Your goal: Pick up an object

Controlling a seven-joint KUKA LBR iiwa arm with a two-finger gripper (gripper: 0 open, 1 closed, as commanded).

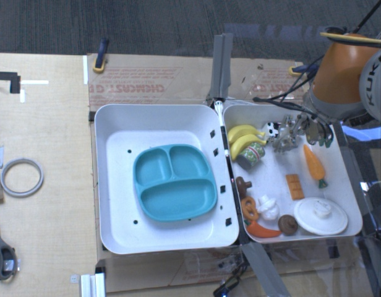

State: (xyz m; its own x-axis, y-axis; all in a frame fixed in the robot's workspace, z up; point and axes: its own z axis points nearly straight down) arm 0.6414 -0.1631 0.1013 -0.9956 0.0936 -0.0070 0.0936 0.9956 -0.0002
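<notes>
The bench (42, 122) carries two shallow white bins side by side: the left bin (110, 184) holds a blue divided plate (175, 182) lying flat near its middle, and the right bin (350, 184) holds a scatter of small toys. The arm (345, 73), grey with its orange band, reaches in from the right and hangs over the far end of the right bin, its gripper (288, 136) pointing down near the back wall. Whether its jaws stand wide or narrow cannot be told from this angle, and nothing is seen between them. Nearest to it are the bananas (243, 140), just to its left with their long axis running roughly left to right, and a small black-and-white toy (273, 129) right beside the gripper. A carrot (314, 164) lies just to the near right of the gripper, its length running front to back. Farther toward the front sit a white lid (320, 215), an orange block (294, 187), a pretzel (249, 208) and a brown ball (288, 224). The bananas or the carrot look the likeliest picks, since each needs only a short sideways shift and the jaws set across the long axis.
</notes>
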